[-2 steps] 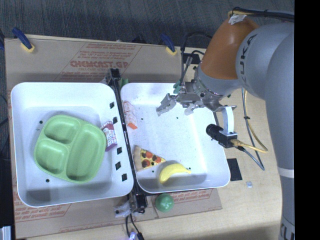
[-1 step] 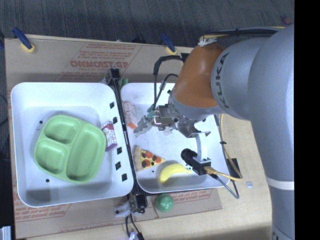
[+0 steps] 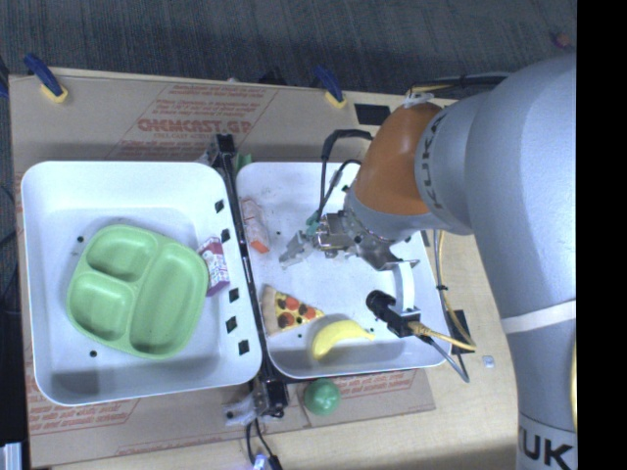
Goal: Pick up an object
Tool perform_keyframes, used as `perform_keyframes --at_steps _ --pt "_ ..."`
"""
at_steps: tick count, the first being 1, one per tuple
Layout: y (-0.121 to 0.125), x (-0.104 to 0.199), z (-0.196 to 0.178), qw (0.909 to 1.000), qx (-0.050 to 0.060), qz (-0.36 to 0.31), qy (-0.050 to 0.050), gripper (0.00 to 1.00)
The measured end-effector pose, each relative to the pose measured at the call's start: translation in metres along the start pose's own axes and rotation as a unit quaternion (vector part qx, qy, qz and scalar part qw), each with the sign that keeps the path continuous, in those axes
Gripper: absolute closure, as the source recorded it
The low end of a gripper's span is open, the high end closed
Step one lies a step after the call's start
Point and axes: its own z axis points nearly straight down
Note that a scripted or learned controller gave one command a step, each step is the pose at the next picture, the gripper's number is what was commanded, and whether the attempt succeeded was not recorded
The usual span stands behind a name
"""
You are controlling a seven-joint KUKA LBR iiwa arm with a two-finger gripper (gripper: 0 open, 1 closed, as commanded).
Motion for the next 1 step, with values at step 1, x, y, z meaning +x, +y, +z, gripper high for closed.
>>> perform_keyframes --at_steps 1 --pt "-0.0235 -0.0095 0.0034 1.0000 -0.001 0.000 0.000 0.00"
